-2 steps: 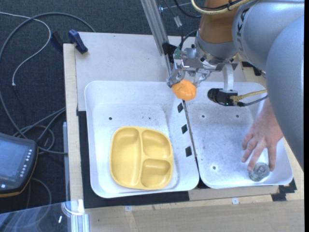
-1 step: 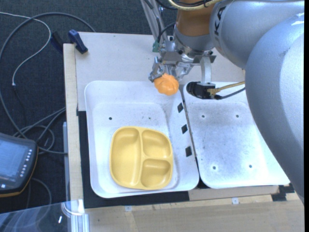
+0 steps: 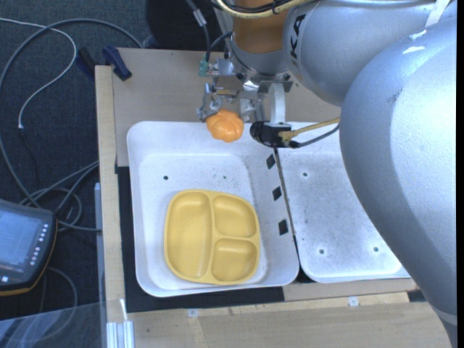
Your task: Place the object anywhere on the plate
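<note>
A round orange object (image 3: pixel 225 126) hangs between the fingers of my gripper (image 3: pixel 227 114) above the far edge of the left bin (image 3: pixel 145 158). The gripper is shut on it. A yellow divided plate (image 3: pixel 212 236) with three compartments lies in the near half of the left bin, well in front of the gripper and below it in the view. Nothing lies on the plate.
The right bin (image 3: pixel 341 223) lies beside the left one, partly covered by the grey arm (image 3: pixel 384 85). A black-marked divider strip (image 3: pixel 278 187) runs between the bins. Cables and a tablet (image 3: pixel 22 245) lie on the floor at left.
</note>
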You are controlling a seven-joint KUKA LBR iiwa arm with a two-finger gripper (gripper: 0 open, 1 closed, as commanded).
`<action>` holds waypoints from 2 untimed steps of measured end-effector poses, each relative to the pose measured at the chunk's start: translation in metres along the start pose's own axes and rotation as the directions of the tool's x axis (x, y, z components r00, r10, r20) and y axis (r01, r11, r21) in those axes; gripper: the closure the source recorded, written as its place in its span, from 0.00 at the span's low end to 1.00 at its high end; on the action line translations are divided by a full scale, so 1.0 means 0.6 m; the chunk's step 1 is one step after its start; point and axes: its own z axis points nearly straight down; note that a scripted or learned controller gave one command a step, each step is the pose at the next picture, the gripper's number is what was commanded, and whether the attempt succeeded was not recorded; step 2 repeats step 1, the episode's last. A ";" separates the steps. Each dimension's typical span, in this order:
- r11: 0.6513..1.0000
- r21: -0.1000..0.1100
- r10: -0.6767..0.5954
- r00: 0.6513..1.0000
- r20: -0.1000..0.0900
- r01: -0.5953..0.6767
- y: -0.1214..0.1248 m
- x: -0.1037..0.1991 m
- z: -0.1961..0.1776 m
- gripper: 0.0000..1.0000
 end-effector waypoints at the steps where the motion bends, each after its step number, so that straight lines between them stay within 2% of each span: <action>1: 1.000 0.001 0.005 1.000 0.003 -0.005 0.000 -0.007 0.000 0.00; 2: 1.000 0.001 0.005 1.000 0.003 -0.005 0.000 -0.007 0.000 0.00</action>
